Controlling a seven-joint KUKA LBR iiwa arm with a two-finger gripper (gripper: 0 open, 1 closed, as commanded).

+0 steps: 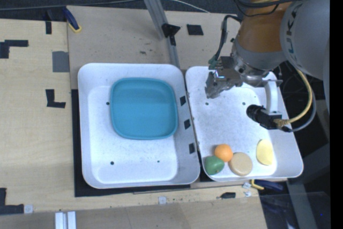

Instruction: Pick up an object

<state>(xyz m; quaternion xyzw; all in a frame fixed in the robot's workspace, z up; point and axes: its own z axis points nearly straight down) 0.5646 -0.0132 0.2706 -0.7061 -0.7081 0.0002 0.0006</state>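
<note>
**A:** Largest first: we have the left bin (pixel 94 169) with a blue plate (pixel 143 108) lying flat in it, and the right bin (pixel 236 120), where our gripper (pixel 216 86) hangs over the far-left part of the floor. Can we read the fingers?

**B:** We cannot tell how far apart they are, and we see nothing held between them. The candidates lie well apart from the gripper, along the right bin's near wall: a beige disc (pixel 241 163), a yellow piece (pixel 265 152), an orange ball (pixel 223 152) and a green one (pixel 214 164).

**A:** The orange, green and beige ones touch. We'd judge the yellow piece easiest, since it lies a little apart.

**B:** It sits close to the right wall, though. We should come straight down and keep the fingers parallel to that wall. The middle of the bin is open, so we have room to travel.
</note>
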